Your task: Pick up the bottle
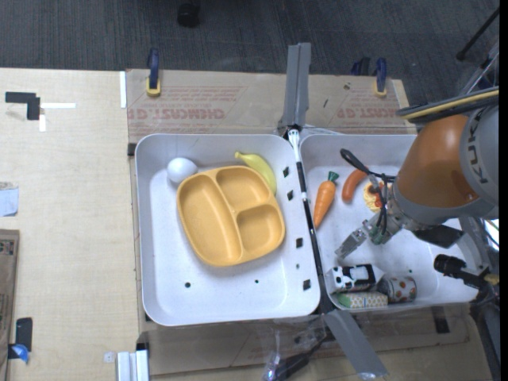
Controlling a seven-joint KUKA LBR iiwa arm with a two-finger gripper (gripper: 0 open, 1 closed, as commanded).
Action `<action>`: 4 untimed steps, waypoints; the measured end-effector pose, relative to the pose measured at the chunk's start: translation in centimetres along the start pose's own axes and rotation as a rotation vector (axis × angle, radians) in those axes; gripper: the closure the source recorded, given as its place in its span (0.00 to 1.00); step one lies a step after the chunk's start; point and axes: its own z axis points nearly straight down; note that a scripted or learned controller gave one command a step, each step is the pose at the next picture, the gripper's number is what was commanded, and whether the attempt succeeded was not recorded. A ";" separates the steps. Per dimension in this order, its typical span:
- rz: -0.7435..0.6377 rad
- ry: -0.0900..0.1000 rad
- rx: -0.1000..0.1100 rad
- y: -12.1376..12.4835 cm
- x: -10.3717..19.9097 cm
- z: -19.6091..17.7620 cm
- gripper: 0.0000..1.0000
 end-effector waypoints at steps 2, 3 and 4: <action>-0.298 -0.001 -0.002 -2.2 -12.2 -0.1 0.00; -0.240 0.000 0.001 3.9 -16.4 0.0 0.00; -0.241 -0.006 -0.003 4.1 -16.5 -1.1 1.00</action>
